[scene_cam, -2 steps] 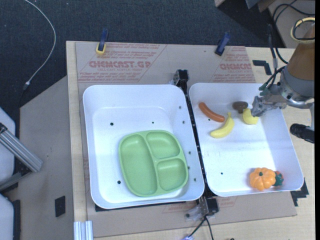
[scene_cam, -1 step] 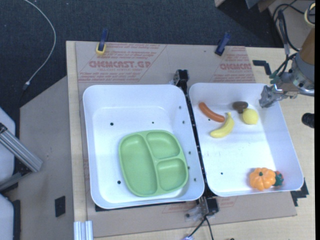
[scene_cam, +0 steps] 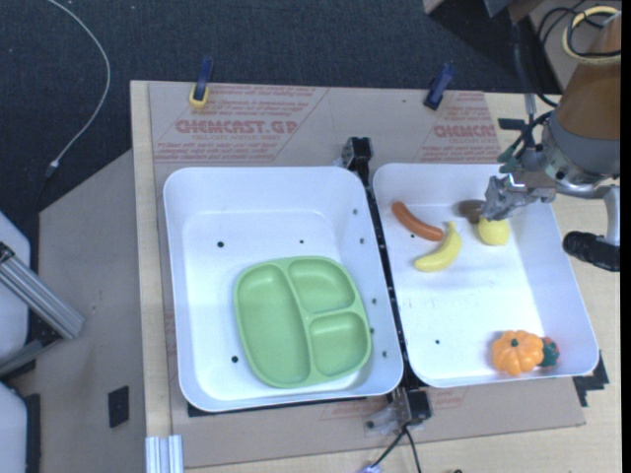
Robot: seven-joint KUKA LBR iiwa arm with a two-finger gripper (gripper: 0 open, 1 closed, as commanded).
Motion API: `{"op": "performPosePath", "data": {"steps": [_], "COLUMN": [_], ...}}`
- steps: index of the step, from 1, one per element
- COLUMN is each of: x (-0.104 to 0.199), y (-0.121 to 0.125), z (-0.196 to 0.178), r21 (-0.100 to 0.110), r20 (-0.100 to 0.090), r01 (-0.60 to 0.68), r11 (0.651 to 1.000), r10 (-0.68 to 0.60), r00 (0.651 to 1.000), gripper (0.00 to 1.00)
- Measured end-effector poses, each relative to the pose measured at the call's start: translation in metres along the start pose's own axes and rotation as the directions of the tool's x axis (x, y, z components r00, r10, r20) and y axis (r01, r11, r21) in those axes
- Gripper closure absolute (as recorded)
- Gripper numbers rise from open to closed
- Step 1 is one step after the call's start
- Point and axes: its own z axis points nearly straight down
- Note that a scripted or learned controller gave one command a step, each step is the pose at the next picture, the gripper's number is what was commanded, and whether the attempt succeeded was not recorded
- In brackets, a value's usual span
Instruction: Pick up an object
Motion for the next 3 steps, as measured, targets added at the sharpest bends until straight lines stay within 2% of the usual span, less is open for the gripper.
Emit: {"op": "performPosePath", "data": {"steps": [1, 3], "x": [0.054, 0.161], "y": [0.000, -0.009], "z": [-0.012, 0.005], "r21": [-0.002, 0.001], "r20": [0.000, 0.000], "r01": [0.001, 0.001], "r11": [1.000, 1.000], "r10": [-0.001, -0.001], "r00": [1.000, 1.000], "gripper": [1.00, 1.00]}}
